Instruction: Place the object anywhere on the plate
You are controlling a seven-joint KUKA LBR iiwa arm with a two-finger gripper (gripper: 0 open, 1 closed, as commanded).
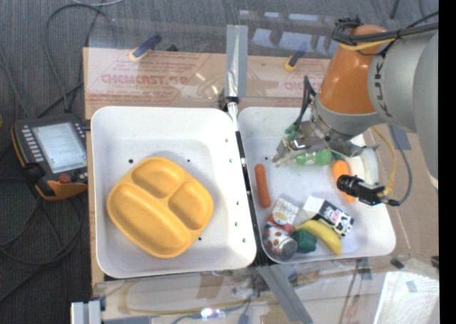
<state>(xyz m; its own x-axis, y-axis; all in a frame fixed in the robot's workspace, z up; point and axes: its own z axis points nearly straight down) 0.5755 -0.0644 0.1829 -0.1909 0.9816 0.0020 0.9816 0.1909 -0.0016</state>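
Observation:
A yellow plate (160,205) with three compartments lies in the left bin (121,123), toward its lower left. My gripper (288,150) hangs over the upper middle of the right bin (385,244), below the orange wrist band. A green object (315,157) lies right beside the gripper, partly hidden under it; whether it is touched I cannot tell. An orange sausage-shaped piece (262,184) lies a little below and left of the gripper, near the wall between the bins.
At the front of the right bin lie a banana (325,236), a can (279,240), a small white carton (285,209), a black-and-white box (335,218) and a dark green piece (306,241). An orange round piece (340,169) sits beside the arm. A teach pendant (50,150) lies left of the bench.

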